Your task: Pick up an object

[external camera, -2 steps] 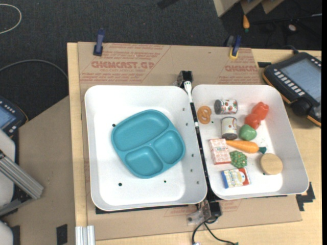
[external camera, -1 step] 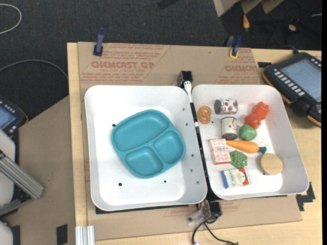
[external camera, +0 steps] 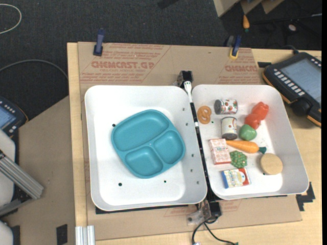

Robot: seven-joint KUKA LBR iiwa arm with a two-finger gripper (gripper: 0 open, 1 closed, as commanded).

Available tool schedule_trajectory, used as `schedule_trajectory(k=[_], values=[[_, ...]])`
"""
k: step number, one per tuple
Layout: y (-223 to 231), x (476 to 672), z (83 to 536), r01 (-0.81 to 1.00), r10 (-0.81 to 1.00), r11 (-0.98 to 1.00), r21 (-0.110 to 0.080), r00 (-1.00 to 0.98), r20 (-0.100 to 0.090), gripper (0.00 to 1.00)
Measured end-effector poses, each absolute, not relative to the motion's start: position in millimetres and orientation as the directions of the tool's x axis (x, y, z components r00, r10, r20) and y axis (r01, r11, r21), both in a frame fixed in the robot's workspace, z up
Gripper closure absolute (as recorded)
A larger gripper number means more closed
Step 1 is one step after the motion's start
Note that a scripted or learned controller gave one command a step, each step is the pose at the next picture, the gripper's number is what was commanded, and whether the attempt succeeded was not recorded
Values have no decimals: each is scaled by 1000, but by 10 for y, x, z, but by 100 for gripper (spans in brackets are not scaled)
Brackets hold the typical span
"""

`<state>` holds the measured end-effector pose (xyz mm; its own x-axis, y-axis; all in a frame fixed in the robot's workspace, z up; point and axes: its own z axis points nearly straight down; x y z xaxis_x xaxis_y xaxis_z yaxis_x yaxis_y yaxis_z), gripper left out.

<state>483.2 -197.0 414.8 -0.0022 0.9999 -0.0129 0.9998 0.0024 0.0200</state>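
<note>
Small toy foods are lying crowded in the right shallow white bin [external camera: 289,152], an orange plastic carrot [external camera: 243,146] among them. A teal three-part plastic plate [external camera: 148,143] is sitting in the left white bin [external camera: 99,137]. How the gripper is set, I cannot tell.

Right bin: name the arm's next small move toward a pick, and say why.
Probably bring the gripper in over the right bin above the round tan disc. All the small items lie there, and the disc sits near the right wall with some bare floor around it; the left bin holds a teal divided plate.
</note>
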Motion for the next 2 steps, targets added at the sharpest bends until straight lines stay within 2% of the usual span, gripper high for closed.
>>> schedule_trajectory(k=[2], values=[[-1974,4848,4361,1000,1000,4,28,-4,-18,100]])
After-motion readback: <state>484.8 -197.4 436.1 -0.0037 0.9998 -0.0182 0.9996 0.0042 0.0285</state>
